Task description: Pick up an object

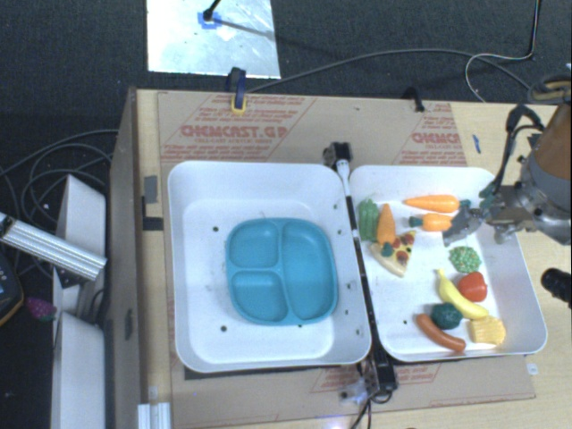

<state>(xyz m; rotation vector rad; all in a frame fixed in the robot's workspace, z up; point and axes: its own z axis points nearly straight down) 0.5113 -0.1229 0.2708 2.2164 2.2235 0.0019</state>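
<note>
Camera view: our pincer (465, 222), state we cannot tell, hovers just beside a carrot (433, 203); crowded toys nearby risk a jostled, missed grasp.

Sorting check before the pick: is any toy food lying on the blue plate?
No, the blue plate lies bare in the left bin; the food sits in the right bin.
</note>
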